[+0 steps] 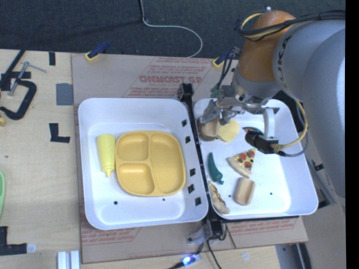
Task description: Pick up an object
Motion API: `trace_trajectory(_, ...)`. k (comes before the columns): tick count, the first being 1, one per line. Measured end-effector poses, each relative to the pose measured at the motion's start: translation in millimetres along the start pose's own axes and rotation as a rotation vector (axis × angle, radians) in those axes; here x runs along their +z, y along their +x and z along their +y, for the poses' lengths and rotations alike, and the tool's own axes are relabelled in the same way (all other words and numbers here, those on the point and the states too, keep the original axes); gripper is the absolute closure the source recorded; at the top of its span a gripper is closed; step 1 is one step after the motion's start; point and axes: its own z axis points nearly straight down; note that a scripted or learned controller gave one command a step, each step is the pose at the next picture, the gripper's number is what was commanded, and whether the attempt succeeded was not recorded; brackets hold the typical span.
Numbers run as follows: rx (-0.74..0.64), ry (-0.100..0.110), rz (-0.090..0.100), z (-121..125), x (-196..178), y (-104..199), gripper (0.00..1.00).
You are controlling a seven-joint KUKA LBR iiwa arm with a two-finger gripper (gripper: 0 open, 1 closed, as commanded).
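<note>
Red print on the cardboard sheet point(168, 74) under the bins reads roughly "CHEMCAST GP", upside down and mirrored from this angle; you won't get more than that from it. No other legible writing. Gripper point(216, 115) sits low in the upper left corner of the right bin point(291, 198), right over a brown rounded item point(208, 130) and a pale yellow cheese-like piece point(228, 131); the two touch each other, and the brown one is just beside the divider between the bins. Can't tell if the fingers are apart or together, or whether they're on either item. Below them in the same bin: pizza slice point(243, 161) near centre, green pepper-like piece point(214, 168) near the left wall, tan bread-like piece point(244, 191) lower centre, a mottled brown piece point(218, 199) against the lower left corner. Right half of that bin floor is open. Left bin point(92, 111) holds a yellow divided plate point(150, 162) with a yellow bottle point(106, 153) touching its left side; open floor along its top and bottom edges.
</note>
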Motion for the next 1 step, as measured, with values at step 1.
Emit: trace_trajectory(1,0.004,0.003,-0.001,14.3,-55.3,32.6,1.00)
